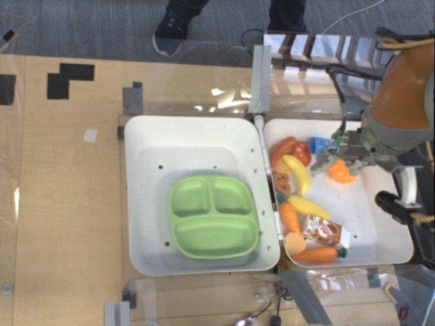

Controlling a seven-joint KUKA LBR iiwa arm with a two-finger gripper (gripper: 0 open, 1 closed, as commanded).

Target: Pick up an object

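Observation:
My gripper (343,163) hangs low over the back of the right bin (380,250), open, with one finger (324,161) to the left and the other to the right of a small orange toy (342,174). The toy sits on the bin floor just below the fingertips, and I cannot tell whether they touch it. To its left are a blue piece (317,145), a red pepper (291,148) and a yellow banana (298,173). A corn cob (307,206), a carrot (290,217), a small carton (323,231) and an orange vegetable (314,255) lie toward the front.
The left bin (146,182) holds a green divided plate (213,216). A metal divider (266,182) separates the two bins. The arm's grey body with its orange band (406,94) fills the upper right. A black-and-white fixture (402,206) juts over the right bin's right side.

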